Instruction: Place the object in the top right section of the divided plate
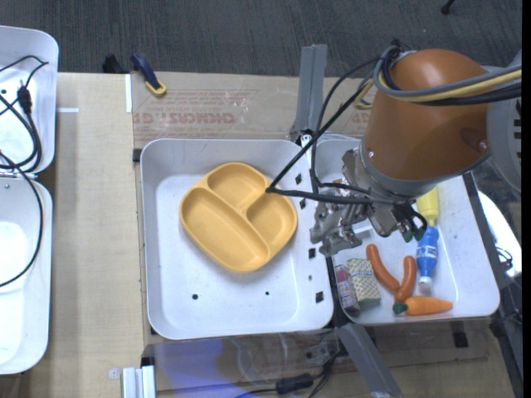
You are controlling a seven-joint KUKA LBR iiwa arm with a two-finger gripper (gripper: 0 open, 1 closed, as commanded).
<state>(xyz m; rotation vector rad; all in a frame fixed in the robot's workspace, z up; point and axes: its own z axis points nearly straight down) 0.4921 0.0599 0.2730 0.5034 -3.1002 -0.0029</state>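
A yellow divided plate (217,226) lies in the left bin (166,288), a little above its middle, with nothing in its three sections. My gripper (338,235) hangs over the left side of the right bin (473,305), just right of the wall between the bins. Below it lies a small patterned box (358,283). To its right are two reddish sausages (382,268), an orange carrot (427,306), a blue bottle (427,251) and a yellow item (429,203) partly hidden by the arm. Nothing shows in the gripper.
The orange wrist band (423,118) covers the upper part of the right bin. Black cables run from it across the plate's right rim. A blue and yellow clamp (148,75) lies on the cardboard behind the bins. White trays with cables (21,139) stand at far left.
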